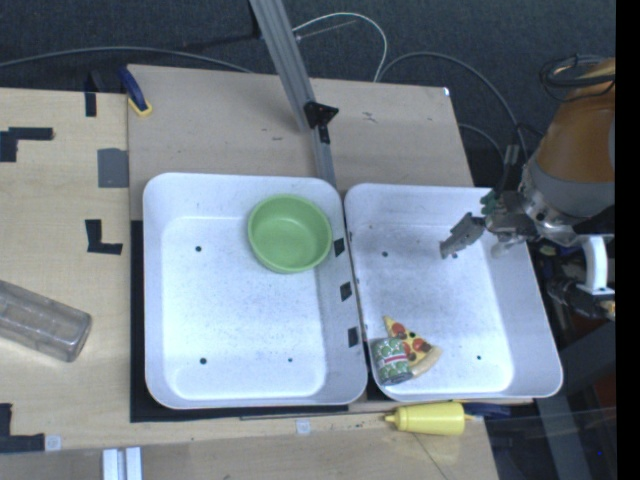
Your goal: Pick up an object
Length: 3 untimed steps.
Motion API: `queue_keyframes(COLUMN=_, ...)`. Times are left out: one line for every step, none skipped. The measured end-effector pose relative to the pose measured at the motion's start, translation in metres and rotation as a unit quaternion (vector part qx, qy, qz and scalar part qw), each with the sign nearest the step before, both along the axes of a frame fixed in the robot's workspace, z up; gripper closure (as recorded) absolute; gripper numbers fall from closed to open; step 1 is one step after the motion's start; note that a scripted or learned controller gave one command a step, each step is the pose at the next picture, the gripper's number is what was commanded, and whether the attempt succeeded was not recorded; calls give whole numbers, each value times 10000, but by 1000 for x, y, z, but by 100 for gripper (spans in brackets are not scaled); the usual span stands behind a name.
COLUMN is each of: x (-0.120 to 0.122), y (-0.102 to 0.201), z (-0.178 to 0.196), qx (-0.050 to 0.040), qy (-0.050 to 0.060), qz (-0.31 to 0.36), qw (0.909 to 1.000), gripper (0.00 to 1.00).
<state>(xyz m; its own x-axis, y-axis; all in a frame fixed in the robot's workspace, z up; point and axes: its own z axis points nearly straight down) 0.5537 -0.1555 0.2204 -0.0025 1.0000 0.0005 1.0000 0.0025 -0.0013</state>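
A green bowl (290,233) sits in the left bin (200,368), near its far right corner. In the right bin (520,363), a toy pizza slice (412,347) lies against a small green packet (390,362) at the near left corner. My gripper (477,244) hangs over the far right part of the right bin, its fingers spread open with nothing between them. It is well apart from the pizza slice and the bowl.
A yellow squeeze bottle (431,418) lies on the bench just in front of the right bin. A clear plastic cylinder (40,320) rests on the bench at far left. A slanted metal pole (285,48) ends at the far edge between the bins.
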Motion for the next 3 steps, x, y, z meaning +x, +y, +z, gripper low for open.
queue_keyframes(x=0, y=0, z=0, qx=0, qy=0, qz=-1, qw=10000, gripper=0)
queue_keyframes(x=-9, y=4, z=-61, qx=3, qy=35, qz=-6, qw=10000, gripper=0)
queue_keyframes(x=-10, y=5, z=-104, qx=0, qy=29, qz=-5, qw=10000, gripper=0)
